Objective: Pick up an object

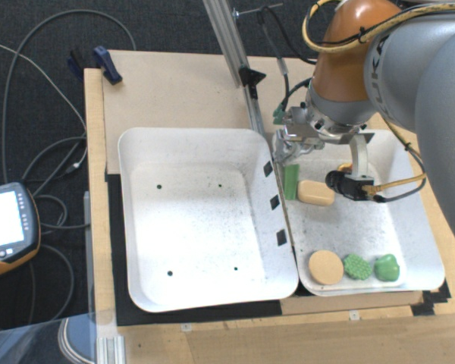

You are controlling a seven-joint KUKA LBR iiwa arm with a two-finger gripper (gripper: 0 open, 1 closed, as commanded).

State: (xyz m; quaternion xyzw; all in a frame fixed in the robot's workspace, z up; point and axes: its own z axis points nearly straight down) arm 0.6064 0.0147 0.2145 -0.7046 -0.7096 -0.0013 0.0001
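Nearest my camera, along the front wall of the right-hand white bin (421,226), sit three small pieces in a row: a flat tan round disc (325,267), a knobbly green ribbed lump (356,267) and a smooth green rounded lump (387,268). Farther back in that bin, close to its left wall, a green flat rectangular block (290,182) stands with its long axis running front to back, and a pale tan rounded bar (315,193) lies touching or just beside it, long axis across the bin. I have the grey arm's two-finger gripper (288,149) low over the bin's back left corner, the green block directly below and toward me, nearest of all. Finger state: I cannot tell; cabling and wrist hardware crowd the tips, nothing visibly pinched. A black fitting (347,183) hangs right of the bar. No legible labels or writing anywhere I can read.
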